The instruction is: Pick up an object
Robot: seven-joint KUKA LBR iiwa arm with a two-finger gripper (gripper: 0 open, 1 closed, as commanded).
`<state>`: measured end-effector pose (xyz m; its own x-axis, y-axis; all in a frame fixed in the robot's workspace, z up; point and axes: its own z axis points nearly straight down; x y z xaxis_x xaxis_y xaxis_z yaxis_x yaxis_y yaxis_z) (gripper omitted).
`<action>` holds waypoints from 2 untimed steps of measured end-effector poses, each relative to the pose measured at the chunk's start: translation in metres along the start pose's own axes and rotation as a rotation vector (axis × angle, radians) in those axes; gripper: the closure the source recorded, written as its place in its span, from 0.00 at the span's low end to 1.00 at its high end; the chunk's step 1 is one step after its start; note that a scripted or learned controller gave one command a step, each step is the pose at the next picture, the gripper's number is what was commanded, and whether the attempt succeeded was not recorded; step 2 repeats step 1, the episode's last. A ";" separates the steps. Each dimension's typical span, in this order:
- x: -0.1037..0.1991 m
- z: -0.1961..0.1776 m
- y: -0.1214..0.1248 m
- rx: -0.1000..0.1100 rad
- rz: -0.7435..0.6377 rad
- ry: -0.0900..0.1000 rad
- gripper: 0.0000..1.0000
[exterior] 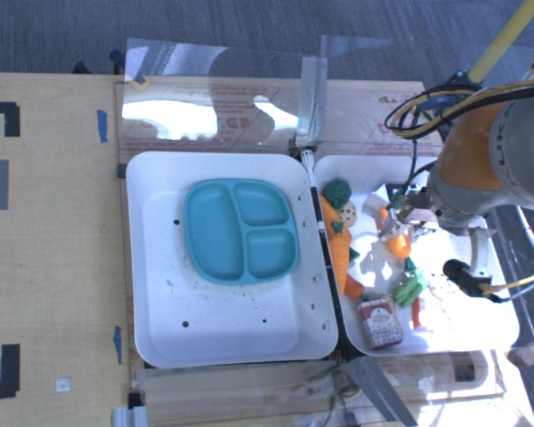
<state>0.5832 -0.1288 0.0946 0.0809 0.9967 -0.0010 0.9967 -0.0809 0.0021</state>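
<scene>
orange toy (399, 245) beneath claw (395, 225), right bin (503, 327)

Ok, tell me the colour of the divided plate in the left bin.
Light blue, a teal-ish shade; the divided plate shows plainly in the camera view.

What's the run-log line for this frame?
arm: over right bin | gripper: low among toys, near orange piece | grasp: unconfirmed | left bin: blue tray

Grey-blue carpet floor (249, 7) lies beyond the pale wooden bench top (44, 238) (black marks at its left edge).
</scene>
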 end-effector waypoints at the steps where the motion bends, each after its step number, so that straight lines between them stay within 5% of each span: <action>1: 0.073 -0.090 0.079 0.003 0.018 0.003 1.00; 2: 0.073 -0.090 0.079 0.003 0.018 0.003 1.00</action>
